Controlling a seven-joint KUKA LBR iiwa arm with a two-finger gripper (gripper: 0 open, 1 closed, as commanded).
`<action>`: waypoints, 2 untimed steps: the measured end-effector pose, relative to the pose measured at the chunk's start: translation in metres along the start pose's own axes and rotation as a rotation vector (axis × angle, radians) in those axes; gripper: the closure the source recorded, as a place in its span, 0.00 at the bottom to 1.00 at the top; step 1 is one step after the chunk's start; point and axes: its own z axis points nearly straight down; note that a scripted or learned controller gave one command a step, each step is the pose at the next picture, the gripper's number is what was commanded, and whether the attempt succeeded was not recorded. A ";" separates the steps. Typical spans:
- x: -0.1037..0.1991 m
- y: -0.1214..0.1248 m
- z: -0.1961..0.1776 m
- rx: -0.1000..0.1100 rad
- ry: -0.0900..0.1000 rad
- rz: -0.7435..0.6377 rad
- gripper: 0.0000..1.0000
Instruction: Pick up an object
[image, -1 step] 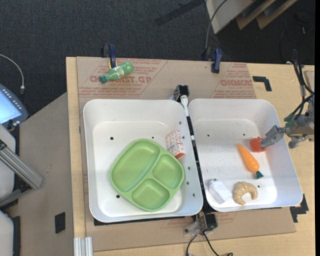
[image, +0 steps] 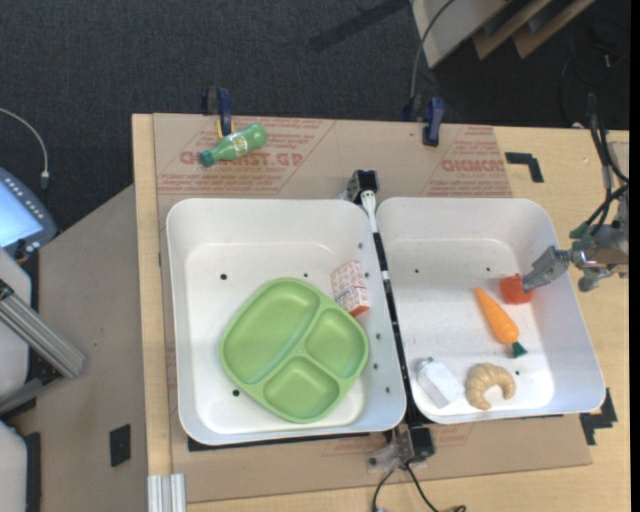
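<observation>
Carrot (image: 497, 316) x1, croissant (image: 490, 384) x1, green plate (image: 294, 348) x1, tool (image: 540, 270) state unclear

Bench (image: 300, 150), two white bins (image: 190, 300), green bottle (image: 232, 145)

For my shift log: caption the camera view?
Claw beside a red piece above the toy carrot; green divided plate in left bin.
</observation>
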 end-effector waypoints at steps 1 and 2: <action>0.007 0.008 0.053 0.006 0.003 -0.001 0.00; 0.011 0.015 0.100 0.005 0.003 -0.001 0.00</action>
